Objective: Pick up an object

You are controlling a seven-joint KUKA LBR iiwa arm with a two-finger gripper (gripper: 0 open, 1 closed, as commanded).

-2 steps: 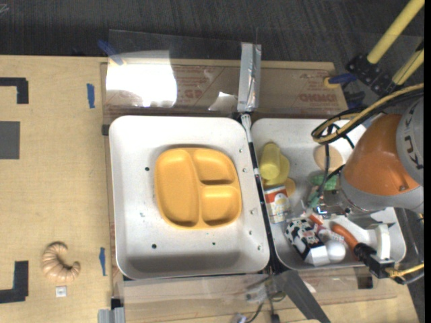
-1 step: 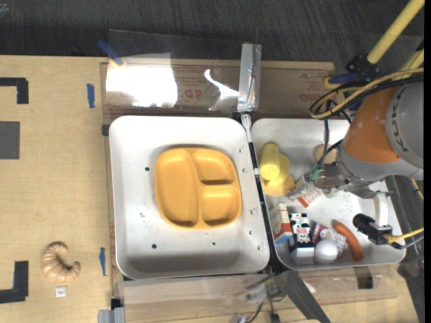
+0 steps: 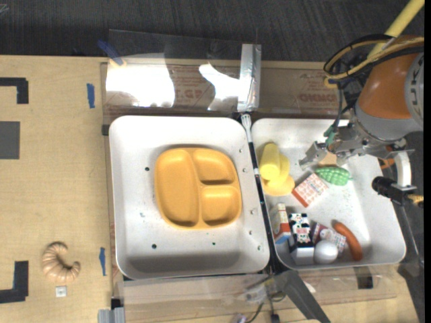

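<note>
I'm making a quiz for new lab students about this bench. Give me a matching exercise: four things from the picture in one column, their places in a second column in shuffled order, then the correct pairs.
Things:
1. yellow divided tray
2. green toy
3. tan curled toy
4. sausage toy

Places:
A. on the bench outside the bins, lower left
B. right bin, near its front right corner
C. middle of the left bin
D. right bin, just below the gripper

Pairs: 1-C, 2-D, 3-A, 4-B
</note>
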